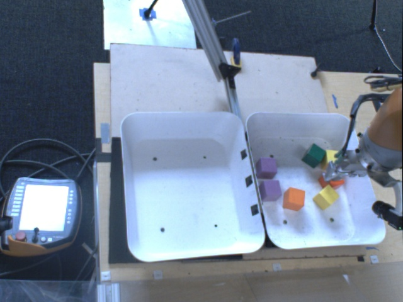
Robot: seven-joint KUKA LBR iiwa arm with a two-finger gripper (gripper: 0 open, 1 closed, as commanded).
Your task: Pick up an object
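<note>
The right bin (296, 134) holds several small blocks. Two purple cubes (266, 167) lie near its left wall, one just in front of the other. An orange cube (293, 198) and a yellow block (326, 197) sit toward the front. Near the back right are a green block (313, 155) and a yellow piece (332, 156) beside it. My gripper (335, 172) reaches in from the right and is low over a red-orange block (331, 182), which it partly hides. Whether it touches that block cannot be made out.
The left bin (129, 168) stands beside the right one, sharing a middle wall. A slanted metal pole (203, 27) with a blue clamp (236, 48) crosses behind the bins. A teach pendant (41, 216) with cables lies at far left.
</note>
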